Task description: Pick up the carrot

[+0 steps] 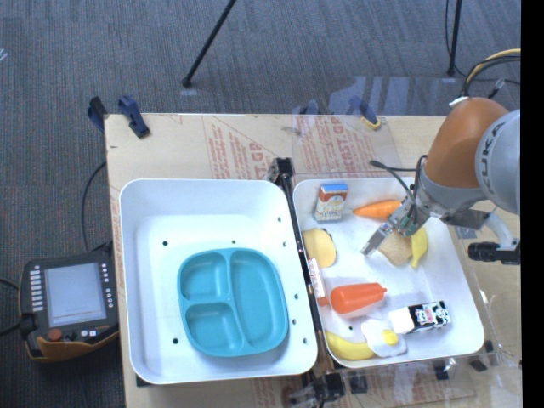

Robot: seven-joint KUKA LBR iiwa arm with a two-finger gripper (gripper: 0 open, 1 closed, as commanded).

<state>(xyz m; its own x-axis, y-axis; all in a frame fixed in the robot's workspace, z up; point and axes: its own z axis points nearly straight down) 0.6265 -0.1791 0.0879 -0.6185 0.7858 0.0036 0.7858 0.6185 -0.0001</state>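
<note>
In the camera view we start at the near edge of the right bin, where a banana and a fried egg lie. Farther back the carrot rests, its long axis roughly across the view, pointed tip leftward, beside a small carton. Our gripper hangs just below and right of the carrot's thick end, its fingers spread and holding nothing, so we judge a short shift up-left is needed.

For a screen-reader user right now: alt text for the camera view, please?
The gripper hovers in the right bin just below the carrot, among toy foods. The left bin holds a blue divided plate.
</note>
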